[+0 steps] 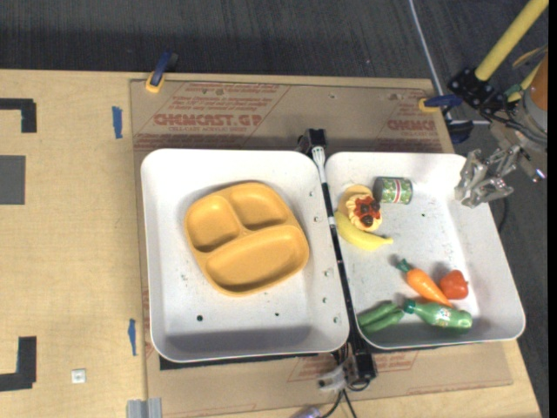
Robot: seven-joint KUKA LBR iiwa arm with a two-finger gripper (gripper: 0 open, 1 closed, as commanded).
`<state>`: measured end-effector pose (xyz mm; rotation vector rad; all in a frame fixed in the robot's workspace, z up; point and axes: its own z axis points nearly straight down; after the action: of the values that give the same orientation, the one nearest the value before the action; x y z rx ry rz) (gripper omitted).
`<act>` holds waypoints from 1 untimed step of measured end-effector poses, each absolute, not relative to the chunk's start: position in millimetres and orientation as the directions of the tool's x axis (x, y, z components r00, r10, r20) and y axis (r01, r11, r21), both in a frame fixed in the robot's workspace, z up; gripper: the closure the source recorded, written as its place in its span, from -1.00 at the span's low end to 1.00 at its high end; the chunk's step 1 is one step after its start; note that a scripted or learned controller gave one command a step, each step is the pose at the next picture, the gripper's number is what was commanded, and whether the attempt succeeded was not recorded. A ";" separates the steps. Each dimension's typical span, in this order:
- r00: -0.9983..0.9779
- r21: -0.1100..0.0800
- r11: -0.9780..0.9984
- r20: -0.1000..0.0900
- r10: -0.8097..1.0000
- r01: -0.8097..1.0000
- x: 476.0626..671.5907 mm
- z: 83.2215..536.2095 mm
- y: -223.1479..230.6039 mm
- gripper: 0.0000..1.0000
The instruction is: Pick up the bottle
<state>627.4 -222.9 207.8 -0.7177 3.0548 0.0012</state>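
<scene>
The bottle is green with a pale label and lies on its side near the front edge of the right bin. Its neck points left toward a green pepper. My gripper hangs over the bin's back right corner, well behind the bottle and apart from every object. Nothing is between its jaws.
A carrot and a red tomato lie just behind the bottle. A banana, a berry pastry and a green can sit at the bin's back left. The left bin holds a yellow divided plate.
</scene>
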 end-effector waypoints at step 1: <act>-0.897 -0.003 0.897 -0.011 -0.442 -0.442 629.1 219.4 -222.5 1.00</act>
<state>629.1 -222.5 219.4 -0.7103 3.0482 -0.0009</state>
